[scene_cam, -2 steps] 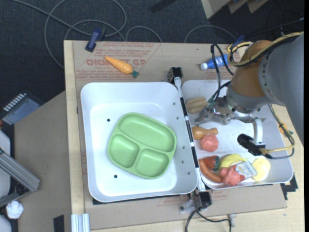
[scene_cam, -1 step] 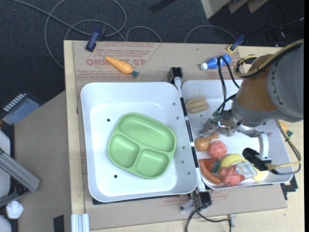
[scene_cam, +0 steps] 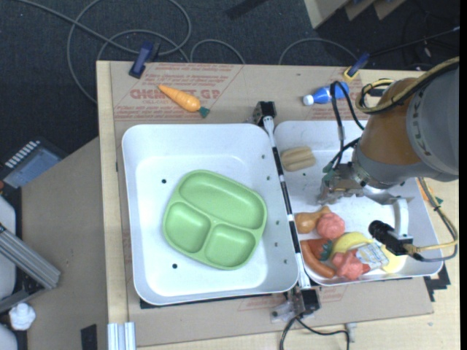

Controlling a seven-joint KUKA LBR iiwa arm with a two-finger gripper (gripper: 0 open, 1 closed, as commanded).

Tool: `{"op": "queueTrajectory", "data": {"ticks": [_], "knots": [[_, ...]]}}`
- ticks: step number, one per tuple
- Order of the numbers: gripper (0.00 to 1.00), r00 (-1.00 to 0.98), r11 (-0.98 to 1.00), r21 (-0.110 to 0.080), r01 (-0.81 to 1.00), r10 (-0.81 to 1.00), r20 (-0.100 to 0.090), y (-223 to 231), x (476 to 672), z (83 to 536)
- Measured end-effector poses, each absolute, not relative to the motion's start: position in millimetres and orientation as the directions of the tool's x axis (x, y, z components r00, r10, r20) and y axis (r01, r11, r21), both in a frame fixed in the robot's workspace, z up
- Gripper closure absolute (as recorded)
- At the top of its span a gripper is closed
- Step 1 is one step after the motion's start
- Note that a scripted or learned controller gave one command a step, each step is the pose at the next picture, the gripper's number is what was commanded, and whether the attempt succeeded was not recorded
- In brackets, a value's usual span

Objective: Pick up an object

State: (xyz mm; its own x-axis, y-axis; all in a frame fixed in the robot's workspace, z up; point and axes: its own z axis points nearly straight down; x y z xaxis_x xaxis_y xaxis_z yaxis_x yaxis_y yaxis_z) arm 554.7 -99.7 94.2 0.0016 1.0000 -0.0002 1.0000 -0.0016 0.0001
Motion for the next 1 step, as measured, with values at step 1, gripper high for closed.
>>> {"op": "queueTrajectory", "data": {"ticks": [1], "knots": [[1.00,-0.001,0.001,0.002,1.000,1.000,0.000,-60.7,567.0,185.0]]}}
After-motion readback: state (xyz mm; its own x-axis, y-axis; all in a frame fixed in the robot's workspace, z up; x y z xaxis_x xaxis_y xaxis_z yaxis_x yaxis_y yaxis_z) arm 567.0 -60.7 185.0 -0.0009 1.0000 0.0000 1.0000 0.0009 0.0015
